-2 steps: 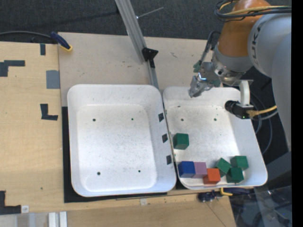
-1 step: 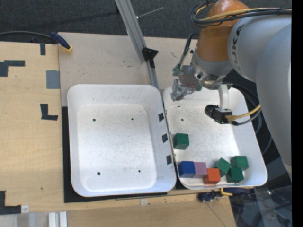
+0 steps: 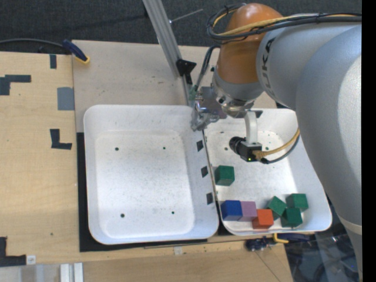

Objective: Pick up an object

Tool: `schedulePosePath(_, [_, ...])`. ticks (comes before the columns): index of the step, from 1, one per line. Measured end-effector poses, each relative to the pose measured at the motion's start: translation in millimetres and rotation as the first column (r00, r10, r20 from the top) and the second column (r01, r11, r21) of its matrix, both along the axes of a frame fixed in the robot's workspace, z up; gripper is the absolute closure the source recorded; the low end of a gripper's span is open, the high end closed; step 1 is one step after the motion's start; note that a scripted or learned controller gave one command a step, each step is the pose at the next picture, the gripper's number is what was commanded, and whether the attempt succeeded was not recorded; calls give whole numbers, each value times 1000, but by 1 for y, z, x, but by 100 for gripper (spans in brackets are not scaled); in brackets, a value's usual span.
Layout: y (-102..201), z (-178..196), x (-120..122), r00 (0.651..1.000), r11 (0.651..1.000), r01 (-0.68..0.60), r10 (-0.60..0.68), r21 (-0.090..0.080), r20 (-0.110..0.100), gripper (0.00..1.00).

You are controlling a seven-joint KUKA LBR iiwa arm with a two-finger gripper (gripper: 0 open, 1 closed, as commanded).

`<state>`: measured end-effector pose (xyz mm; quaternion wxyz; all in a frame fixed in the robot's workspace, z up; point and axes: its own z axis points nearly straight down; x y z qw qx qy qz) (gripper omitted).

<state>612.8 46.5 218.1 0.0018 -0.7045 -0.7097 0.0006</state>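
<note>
Overhead, the grey KUKA arm (image 3: 317, 69) with its orange band (image 3: 247, 37) reaches in from the right above two shallow white plastic bins set side by side on the pale wooden counter (image 3: 35, 175). Its hand (image 3: 202, 113) hangs over the top end of the divide where the two bins meet; whether it is wide, narrow or holding anything cannot be told from this angle. A small black unit with a green light (image 3: 245, 148) hangs below the wrist over the right bin (image 3: 276, 125), trailing a yellow cable.

The objects to be picked up all lie in the right bin. A dark green cube (image 3: 224, 174) sits alone near the bin's left wall, apart from the rest. Along the near edge runs a cluster: a blue cube (image 3: 231, 209) touching a pale purple cube (image 3: 248, 208), an orange cube (image 3: 264, 218) just beside that, then three green blocks (image 3: 289, 209) close together.

The left bin (image 3: 141, 175) shows a speckled floor with four dark dots. A slanted metal pole (image 3: 164, 31) rises behind the bins, and a blue-and-yellow clamp (image 3: 76, 50) rests at the counter's far edge.
</note>
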Motion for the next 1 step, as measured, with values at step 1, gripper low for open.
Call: schedulePosePath(1, [50,14,-19,1000,1000,0,0,0,1,100])
